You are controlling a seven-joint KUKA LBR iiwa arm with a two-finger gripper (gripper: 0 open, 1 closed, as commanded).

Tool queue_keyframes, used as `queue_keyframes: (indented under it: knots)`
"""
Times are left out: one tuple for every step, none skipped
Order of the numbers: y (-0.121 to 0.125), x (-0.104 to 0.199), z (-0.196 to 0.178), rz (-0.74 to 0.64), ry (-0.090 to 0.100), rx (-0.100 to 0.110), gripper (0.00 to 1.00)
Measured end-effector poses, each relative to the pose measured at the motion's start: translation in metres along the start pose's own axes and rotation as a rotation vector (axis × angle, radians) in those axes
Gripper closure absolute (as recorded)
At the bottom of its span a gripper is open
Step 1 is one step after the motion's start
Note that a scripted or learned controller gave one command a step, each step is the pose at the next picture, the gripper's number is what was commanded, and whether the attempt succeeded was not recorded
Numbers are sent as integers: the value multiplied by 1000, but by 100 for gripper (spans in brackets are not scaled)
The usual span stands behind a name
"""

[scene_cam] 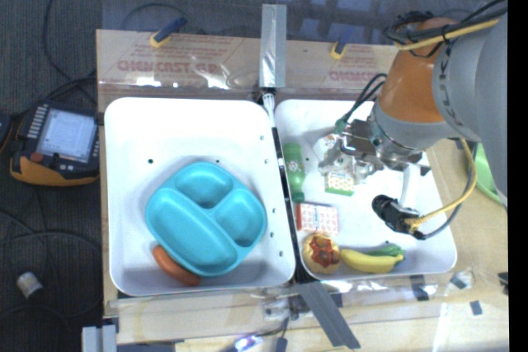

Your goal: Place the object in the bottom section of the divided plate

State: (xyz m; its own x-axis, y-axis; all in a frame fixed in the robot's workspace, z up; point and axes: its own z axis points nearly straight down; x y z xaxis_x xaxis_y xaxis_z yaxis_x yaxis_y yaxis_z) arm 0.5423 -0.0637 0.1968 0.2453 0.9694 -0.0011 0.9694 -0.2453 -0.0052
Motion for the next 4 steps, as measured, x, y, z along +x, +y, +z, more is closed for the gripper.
queue_keyframes:
  knots:
    - [-6, 58, -6, 4, -1, 1, 100]
    - [-60, 119, -68, 104, -3, 0, 100]
    - [2, 134, -60, 34, -6, -2, 100]
    - [-30, 83, -137, -22, -4, -3, 100]
